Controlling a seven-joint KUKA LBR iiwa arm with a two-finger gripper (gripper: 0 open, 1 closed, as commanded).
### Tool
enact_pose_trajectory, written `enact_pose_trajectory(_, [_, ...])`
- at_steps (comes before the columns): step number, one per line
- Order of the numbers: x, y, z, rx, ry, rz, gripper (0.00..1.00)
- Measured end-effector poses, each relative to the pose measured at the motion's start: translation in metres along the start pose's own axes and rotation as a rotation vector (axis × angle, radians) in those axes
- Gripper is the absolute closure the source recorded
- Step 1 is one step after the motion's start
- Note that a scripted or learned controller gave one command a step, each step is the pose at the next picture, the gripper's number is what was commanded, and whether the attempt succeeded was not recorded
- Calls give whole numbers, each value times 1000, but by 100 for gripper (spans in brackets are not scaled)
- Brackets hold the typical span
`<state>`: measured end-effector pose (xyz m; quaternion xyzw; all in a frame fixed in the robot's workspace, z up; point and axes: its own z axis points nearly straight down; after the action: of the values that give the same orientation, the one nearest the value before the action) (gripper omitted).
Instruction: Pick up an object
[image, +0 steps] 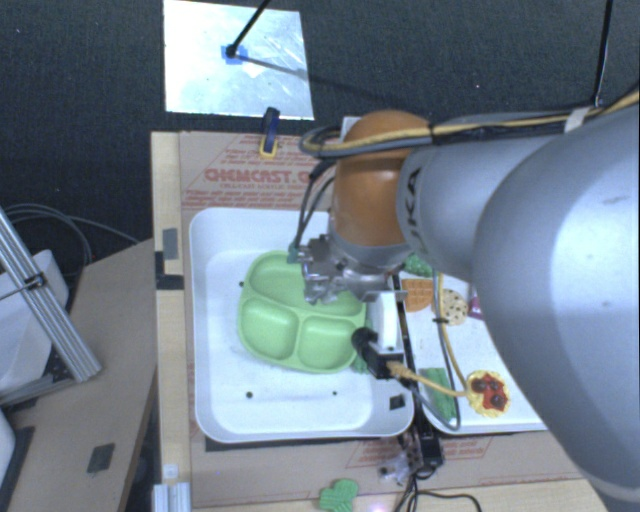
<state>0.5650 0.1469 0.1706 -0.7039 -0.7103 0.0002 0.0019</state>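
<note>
Green divided plate (290, 325) partly hidden under pincer (318, 290); right bin (500, 425) mostly covered.

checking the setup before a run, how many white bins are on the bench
2. One white bin sits on the left and holds a green divided plate. The other white bin is beside it on the right, largely covered by the arm, so some of its contents may be hidden.

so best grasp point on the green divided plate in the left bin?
Probably the raised outer rim of the green divided plate, at its left edge, coming straight down with one finger inside and one outside. The plate lies flat in the left bin, too wide to span; its rim and dividers are the only thin upright parts. The left side has free bin floor; the arm covers the right.
</note>
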Motion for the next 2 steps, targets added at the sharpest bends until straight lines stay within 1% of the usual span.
enact_pose_trajectory(1, [-5, 1, -2, -3, -2, 8, 0])
enact_pose_trajectory(2, [-110, -48, -67, -7, -6, 19, 0])
